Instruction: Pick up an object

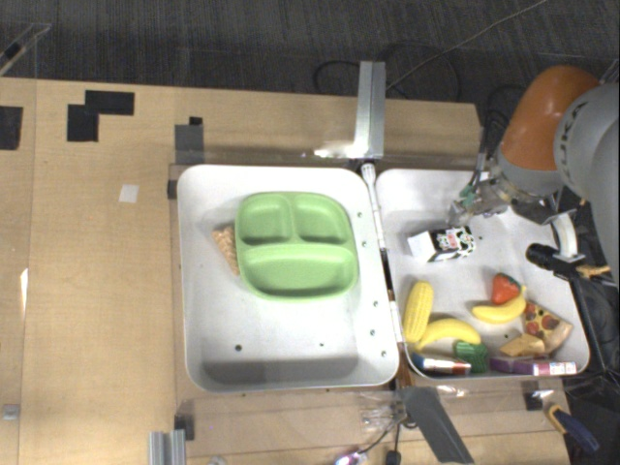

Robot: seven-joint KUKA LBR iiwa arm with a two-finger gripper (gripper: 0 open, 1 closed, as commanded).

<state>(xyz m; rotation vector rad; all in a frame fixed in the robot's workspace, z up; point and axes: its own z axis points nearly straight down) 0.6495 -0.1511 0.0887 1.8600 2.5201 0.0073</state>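
Tan bench (87, 289), 2 white bins (199, 289), dark carpet (194, 17)

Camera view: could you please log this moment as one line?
gripper over right bin rear | nothing seen held | toy cow below | green tray in left bin

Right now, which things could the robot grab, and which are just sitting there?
For the job:
pincer
small black-and-white box
yellow corn cob
two yellow bananas
red strawberry
pizza slice
purple marker

Just lying about:
green divided plastic tray in the left white bin
tan waffle-like piece peeking from under it
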